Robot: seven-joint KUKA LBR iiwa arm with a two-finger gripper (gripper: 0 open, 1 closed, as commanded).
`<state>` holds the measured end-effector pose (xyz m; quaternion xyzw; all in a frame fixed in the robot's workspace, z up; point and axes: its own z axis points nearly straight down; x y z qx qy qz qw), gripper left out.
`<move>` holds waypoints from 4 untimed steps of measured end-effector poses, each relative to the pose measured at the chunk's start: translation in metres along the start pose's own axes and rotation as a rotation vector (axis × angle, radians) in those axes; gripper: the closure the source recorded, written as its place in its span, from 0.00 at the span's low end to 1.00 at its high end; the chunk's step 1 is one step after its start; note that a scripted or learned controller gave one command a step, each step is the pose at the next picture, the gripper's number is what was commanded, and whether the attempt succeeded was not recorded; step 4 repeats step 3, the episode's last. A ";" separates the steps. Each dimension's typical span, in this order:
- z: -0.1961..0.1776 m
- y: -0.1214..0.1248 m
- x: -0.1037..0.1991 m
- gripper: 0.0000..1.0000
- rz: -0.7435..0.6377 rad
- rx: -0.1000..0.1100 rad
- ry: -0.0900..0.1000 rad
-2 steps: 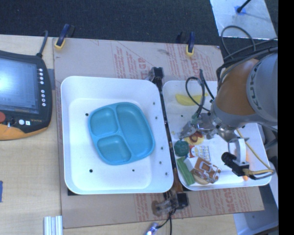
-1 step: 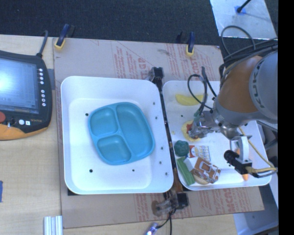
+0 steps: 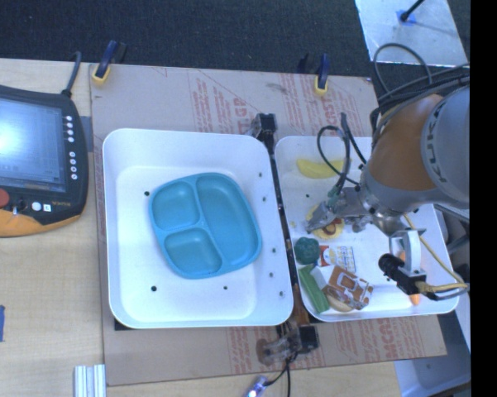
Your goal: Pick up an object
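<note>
1. Gripper (image 3: 335, 215) is hanging low over the right bin (image 3: 302, 197), left of its middle. The grey and orange arm is covering the bin's right side and top-right corner
2. Gripper open or closed: cannot tell, the wrist is blocking the view
3. Pickable things are all sitting in the right bin. The banana (image 3: 314, 169) is lying near the top wall, apart from the gripper
4. The green ball (image 3: 306, 249) is sitting just below the gripper, by the left wall. The card (image 3: 341, 259) is lying just beside the ball
5. The green stick (image 3: 313, 286) is lying along the bottom-left wall, and the packet (image 3: 347, 288) is lying right beside it
6. That clutter is crowding the bottom-left corner. Bare floor is showing between the banana and the gripper
7. The left bin (image 3: 124, 304) is sitting right against the right bin. The blue plate (image 3: 205, 224) is lying in its middle, slightly turned, with bare floor all round
8. Looks: the banana is small, curved and yellow; the ball is dark green and round; the packet is brown and white with print
9. The pendant (image 3: 29, 168) is lying left of the left bin, off the board
</note>
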<state>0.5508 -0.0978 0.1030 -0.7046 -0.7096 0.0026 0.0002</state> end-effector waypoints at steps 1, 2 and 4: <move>0.011 0.029 -0.005 0.00 0.001 -0.001 0.002; -0.003 0.031 -0.008 1.00 0.000 -0.007 -0.001; -0.090 0.051 0.060 1.00 0.003 -0.002 0.005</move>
